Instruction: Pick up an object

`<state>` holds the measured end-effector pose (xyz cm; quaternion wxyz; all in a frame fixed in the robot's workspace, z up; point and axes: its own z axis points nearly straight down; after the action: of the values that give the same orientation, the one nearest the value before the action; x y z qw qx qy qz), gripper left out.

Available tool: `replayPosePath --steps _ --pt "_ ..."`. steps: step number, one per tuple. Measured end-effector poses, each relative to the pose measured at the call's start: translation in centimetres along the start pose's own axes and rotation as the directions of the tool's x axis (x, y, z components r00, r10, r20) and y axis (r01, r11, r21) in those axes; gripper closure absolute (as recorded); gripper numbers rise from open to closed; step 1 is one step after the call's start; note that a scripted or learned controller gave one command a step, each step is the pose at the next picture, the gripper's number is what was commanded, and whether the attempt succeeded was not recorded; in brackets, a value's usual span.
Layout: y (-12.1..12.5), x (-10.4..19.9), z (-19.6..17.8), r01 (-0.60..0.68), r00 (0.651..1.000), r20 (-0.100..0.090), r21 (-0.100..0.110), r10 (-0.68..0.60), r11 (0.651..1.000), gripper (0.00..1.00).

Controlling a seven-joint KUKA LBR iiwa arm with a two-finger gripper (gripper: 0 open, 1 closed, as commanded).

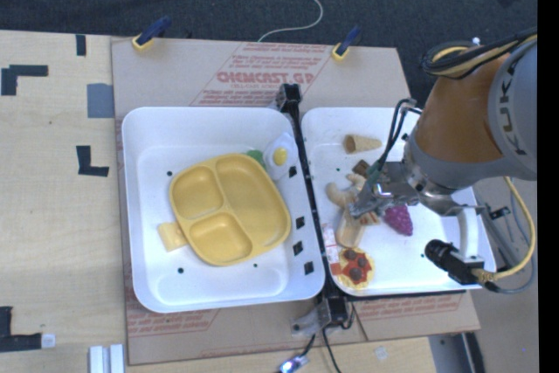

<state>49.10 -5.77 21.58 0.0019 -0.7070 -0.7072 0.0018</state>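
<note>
Over the right bin (454, 271), mid-frame right, we're lowering the gripper (365, 203) onto the toy food pile (349, 223). Can't tell its state or hold; next we're needing a clean close on 1 obj.

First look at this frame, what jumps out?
The big yellow divided plate in the left bin grabs the eye first. Next comes the grey arm with its orange band, reaching in from the right over the right bin, its tool low among a clutter of small toy foods, with purple grapes just beside it and a pizza slice near the front edge.
</note>
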Motion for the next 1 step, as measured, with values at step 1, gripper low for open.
replayPosePath --steps 1 --pt "1.59 0.50 -0.51 0.002 1.000 0.000 -0.004 -0.002 1.000 1.00"
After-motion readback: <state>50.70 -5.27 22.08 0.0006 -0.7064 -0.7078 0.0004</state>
